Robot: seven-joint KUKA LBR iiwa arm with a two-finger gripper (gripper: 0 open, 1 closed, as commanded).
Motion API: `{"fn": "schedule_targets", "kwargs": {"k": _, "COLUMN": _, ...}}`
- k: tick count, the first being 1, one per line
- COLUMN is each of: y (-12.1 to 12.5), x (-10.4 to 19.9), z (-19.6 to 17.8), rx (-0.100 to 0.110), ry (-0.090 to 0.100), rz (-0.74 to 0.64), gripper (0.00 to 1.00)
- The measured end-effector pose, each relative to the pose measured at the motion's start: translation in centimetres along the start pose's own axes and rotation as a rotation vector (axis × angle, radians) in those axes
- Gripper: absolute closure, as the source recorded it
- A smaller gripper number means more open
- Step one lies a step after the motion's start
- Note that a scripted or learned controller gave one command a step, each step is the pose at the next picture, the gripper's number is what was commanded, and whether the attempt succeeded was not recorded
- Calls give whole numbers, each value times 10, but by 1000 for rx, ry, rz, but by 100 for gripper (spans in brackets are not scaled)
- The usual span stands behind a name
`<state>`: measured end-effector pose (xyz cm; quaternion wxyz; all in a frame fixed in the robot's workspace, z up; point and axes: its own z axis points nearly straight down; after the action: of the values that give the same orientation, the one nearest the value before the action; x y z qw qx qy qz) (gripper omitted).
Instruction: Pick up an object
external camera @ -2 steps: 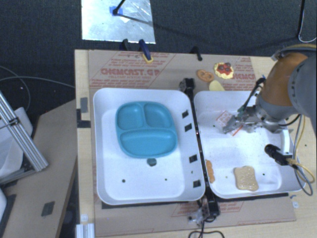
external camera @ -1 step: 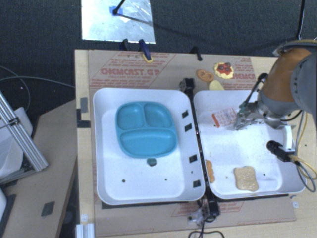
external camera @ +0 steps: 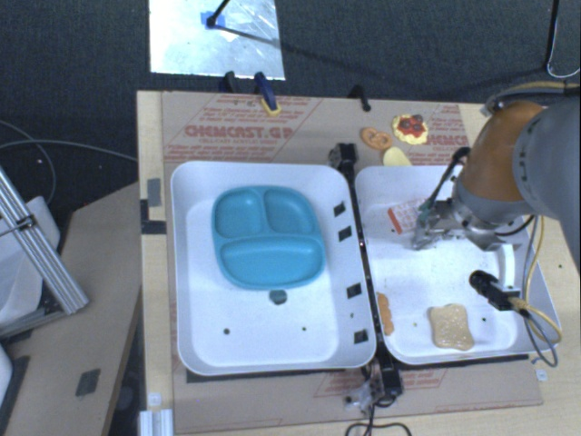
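Low in the right bin, the end effector touches a red-and-white packet; whether it grips is unclear. Nearer the camera lies a tan bread slice; a blue plate sits far left.

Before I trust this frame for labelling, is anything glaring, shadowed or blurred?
Camera view: the shiny sheet at the top glares white; the arm casts a soft shadow on the right bin below the claw; the claw itself is soft and hard to read; the blue divided plate in the left bin is evenly lit and sharp.
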<state>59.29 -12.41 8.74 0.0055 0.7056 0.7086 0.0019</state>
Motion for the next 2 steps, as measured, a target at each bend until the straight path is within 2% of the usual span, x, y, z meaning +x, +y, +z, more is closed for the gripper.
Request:
{"fn": "schedule_targets", "kwargs": {"k": 1, "y": -30, "x": 26, "z": -1, "rx": -2, "ry": 1, "rz": 3, "gripper": 100}}
{"fn": "schedule_targets", "kwargs": {"k": 2, "y": -28, "x": 25, "z": -12, "rx": -5, "ry": 2, "rz": 1, "gripper": 100}}
